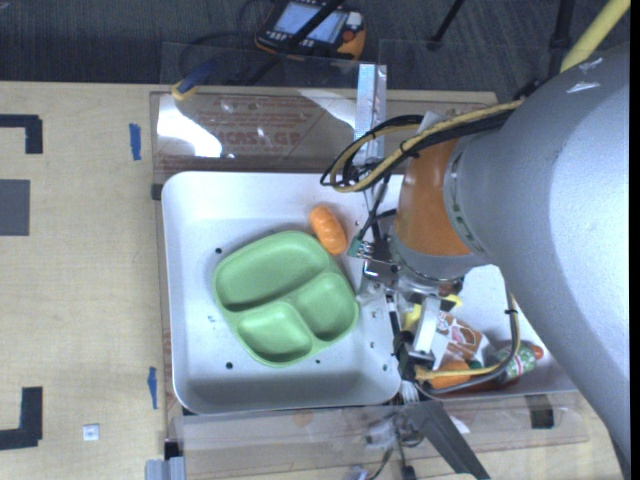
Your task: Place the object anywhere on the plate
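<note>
A green plate (285, 298) with three compartments lies in the left white bin (190, 268), and all its compartments are bare. An orange carrot-like object (328, 228) rests on the bin floor, touching or nearly touching the plate's upper right rim. My gripper (390, 290) hangs below the orange wrist band over the wall between the two bins. It is just right of the plate and below the orange object. The wrist and cables hide its tips.
The big grey arm covers most of the right bin. Beneath it lie a printed white packet (462, 343), an orange piece (450, 376) and a green-ended item (515, 363). Left bin floor lies bare around the plate.
</note>
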